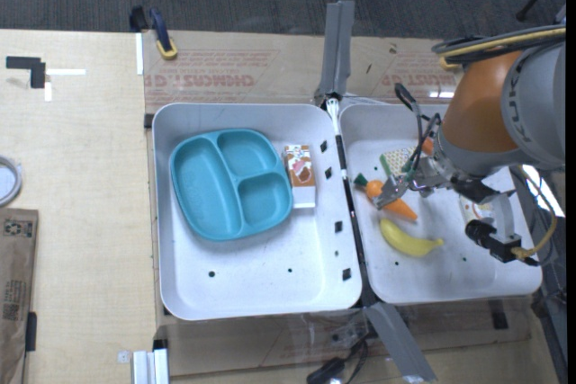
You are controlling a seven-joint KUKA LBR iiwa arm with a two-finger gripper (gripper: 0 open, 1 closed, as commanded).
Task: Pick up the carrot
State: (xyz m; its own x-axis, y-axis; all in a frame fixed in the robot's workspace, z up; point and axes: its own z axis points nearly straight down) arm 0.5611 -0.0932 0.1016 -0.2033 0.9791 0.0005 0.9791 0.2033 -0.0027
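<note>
The arm is reaching in from the right, its gripper (392, 192) hovering low over the carrot (392, 201) in the right bin (450, 283). The carrot is lying along the bin's left side, its long axis running from far-left to near-right, directly beneath the gripper, with a banana (409, 239) just nearer. Whether the gripper is gripping anything cannot be told.
</note>
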